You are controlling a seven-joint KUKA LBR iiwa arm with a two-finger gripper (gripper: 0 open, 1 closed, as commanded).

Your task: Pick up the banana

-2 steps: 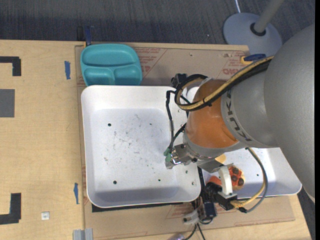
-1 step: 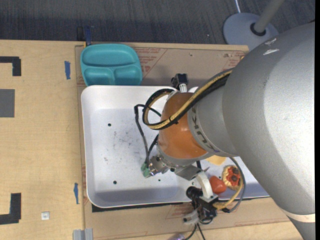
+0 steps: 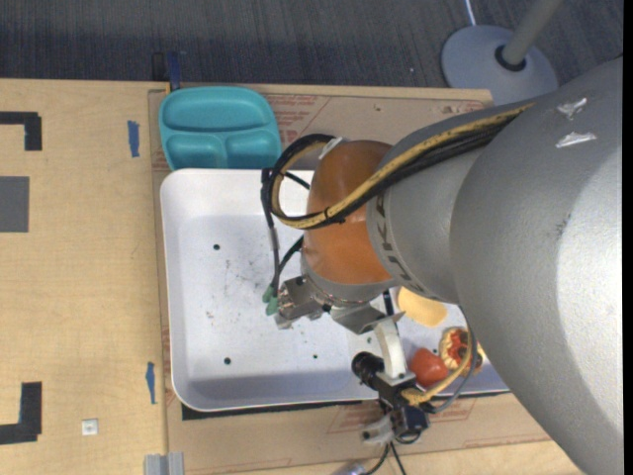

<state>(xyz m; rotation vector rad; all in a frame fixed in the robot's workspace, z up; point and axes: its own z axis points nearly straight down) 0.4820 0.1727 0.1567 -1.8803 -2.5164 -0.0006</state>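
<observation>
The grey arm with its orange band (image 3: 341, 221) reaches in from the right and hangs over the middle of the white bin (image 3: 198, 295). Its gripper (image 3: 302, 303) points down at the bin floor, seen from above, mostly hidden under the wrist. A pale yellow piece (image 3: 427, 311), likely the banana, peeks out from under the arm to the gripper's right. The arm covers most of it.
A red round item (image 3: 429, 366) and an orange-red one (image 3: 456, 344) lie near the bin's front right edge, beside the yellow piece. A teal divided tray (image 3: 220, 127) sits just behind the bin's far edge. Black cables (image 3: 282, 201) loop off the wrist.
</observation>
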